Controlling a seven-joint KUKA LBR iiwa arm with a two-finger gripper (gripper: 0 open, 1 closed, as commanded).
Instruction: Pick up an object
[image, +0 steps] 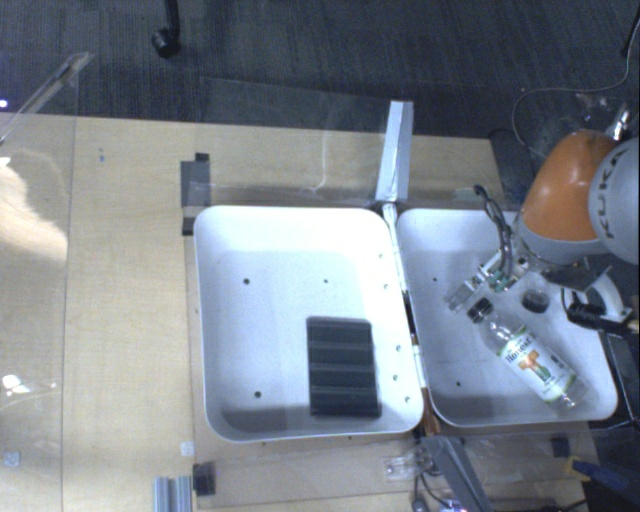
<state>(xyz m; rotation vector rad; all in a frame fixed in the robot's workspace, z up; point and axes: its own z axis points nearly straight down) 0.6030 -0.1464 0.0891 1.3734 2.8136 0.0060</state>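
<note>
A clear plastic bottle (527, 358) with an orange and green label lies on its side in the right bin (440, 250), its dark cap end pointing up-left. A black ridged block (343, 366) lies flat in the left bin (260, 250), near the front wall. My gripper (478, 293) hangs low over the middle of the right bin, right by the bottle's cap end. The grey arm with its orange band (568, 195) rises behind it at the right edge. Whether the gripper touches the bottle is unclear.
A divider wall (405, 300) separates the two bins. A grey upright bar (396, 150) stands behind the bins where they meet. Cables and dark fittings (595, 315) hang by the arm over the right bin's far side. A clear panel covers the bench on the left.
</note>
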